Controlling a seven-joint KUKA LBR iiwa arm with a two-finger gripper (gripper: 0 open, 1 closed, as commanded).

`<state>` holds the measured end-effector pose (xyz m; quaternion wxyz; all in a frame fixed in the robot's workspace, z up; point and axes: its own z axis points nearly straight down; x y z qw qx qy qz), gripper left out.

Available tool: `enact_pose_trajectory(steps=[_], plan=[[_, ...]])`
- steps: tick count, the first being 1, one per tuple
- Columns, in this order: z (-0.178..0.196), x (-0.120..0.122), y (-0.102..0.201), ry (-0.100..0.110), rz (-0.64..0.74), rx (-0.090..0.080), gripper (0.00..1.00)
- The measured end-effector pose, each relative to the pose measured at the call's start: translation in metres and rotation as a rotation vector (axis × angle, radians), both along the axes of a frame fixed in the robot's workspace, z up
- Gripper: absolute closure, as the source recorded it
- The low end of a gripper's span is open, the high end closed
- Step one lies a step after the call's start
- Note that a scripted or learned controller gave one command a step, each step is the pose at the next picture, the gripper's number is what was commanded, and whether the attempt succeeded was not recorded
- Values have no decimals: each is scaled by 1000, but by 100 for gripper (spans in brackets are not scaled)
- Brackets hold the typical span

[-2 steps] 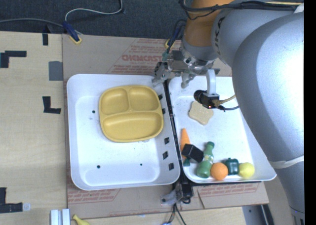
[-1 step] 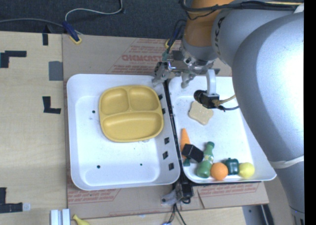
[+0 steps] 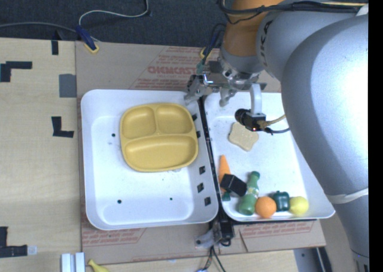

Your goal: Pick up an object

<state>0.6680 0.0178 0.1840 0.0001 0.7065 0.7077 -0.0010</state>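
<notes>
Overhead, the arm [image 3: 326, 85] bulks in from the right, grey, with its orange band [image 3: 248, 17] above the wrist, covering much of the right bin's far side. Two white bins sit side by side on cardboard: the left bin [image 3: 102, 199] and the right bin [image 3: 299, 163], touching along their inner walls. A yellow divided plate [image 3: 158, 136] lies in the left bin, toward its far right part, close to the dividing wall.

The gripper [image 3: 224, 91] hangs at the far end of the bins, over the dividing wall and the right bin's far left corner. Whether its fingers are open or closed cannot be told, and nothing is seen between them.

In the right bin, a pale slice of bread [image 3: 243, 139] lies near the far left, below the gripper. A carrot [image 3: 224, 166] lies along the left wall, with a black block [image 3: 233, 184] just beside it. At the near edge cluster a green bottle [image 3: 248, 196], an orange [image 3: 266, 207], a small teal piece [image 3: 280, 198] and a lemon [image 3: 298, 205], close together.
</notes>
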Motion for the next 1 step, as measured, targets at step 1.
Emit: enact_pose_trajectory(steps=[1], plan=[[0, 0, 0, 0, 0, 0, 0]])
